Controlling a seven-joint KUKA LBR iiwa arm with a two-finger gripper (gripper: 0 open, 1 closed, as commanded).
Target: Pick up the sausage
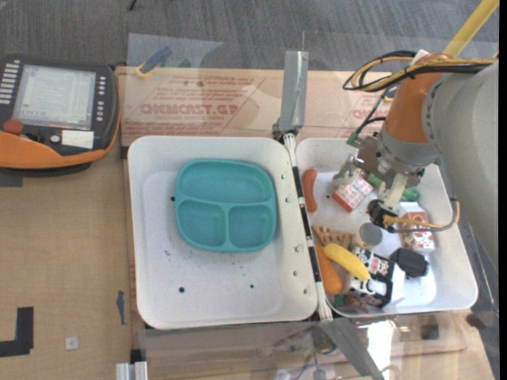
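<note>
Where bench (63,236) bears bins: brown cardboard top; grey carpet (238,6) behind.

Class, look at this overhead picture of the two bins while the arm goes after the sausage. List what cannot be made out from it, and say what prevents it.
1. Gripper: open or shut is not readable; the wrist above covers it.
2. Right bin: its far right corner lies under the arm.
3. Small carton: print too small to read.
4. Clutter by the banana: overlapping items, not separable.
5. Sausage: lies against the bin's left wall; whether it touches is unclear.
</note>
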